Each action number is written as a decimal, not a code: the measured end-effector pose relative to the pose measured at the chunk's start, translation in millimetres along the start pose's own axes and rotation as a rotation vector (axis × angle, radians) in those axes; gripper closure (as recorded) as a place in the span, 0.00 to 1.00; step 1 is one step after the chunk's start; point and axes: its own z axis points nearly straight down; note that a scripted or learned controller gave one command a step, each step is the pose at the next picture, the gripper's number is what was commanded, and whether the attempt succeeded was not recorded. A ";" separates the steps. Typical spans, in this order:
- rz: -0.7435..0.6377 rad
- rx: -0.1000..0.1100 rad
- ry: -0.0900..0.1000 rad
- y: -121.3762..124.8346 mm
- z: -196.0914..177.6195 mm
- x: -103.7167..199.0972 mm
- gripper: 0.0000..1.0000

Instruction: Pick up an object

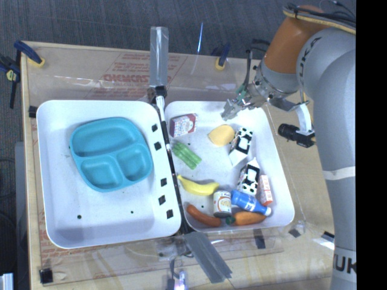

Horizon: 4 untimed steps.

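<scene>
The surface [91, 65] under me is pale wood covered by a clear sheet, and it carries two shallow white bins side by side. My grey arm [329, 101], with its orange band [289, 44] above the wrist, reaches in from the right and bends over the far edge of the right bin [278, 180]. The left bin [60, 222] holds a blue divided tray [110, 153], lying flat with three compartments. The right bin holds all the loose things I could lift: a yellow banana [197, 186] near the middle, a green piece [186, 154] just above it, a dark red packet [182, 125] at the far left corner, and a yellow lump [221, 135] near the far middle. Two black-and-white cartons [242, 142] lie down the right side, one beyond the other. Along the near edge lie a red sausage-like piece [203, 216], a small can [222, 202], a blue bottle [249, 203] and an orange carrot [248, 218], packed close together. My pincer [232, 109] hangs at the far side of the right bin, above and just beyond the yellow lump; it is small and blurred here, so I cannot tell whether it is spread or closed, and nothing seems to be caught in it.
</scene>
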 end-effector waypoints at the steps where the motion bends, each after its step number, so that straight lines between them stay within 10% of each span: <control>1: 0.000 0.000 0.000 0.1 0.1 0.2 0.00; 2: -0.012 0.001 0.001 2.2 92.0 6.5 0.00; 3: -0.018 0.002 0.000 3.6 81.4 7.4 1.00; 4: -0.019 0.002 0.000 3.6 81.5 7.5 0.00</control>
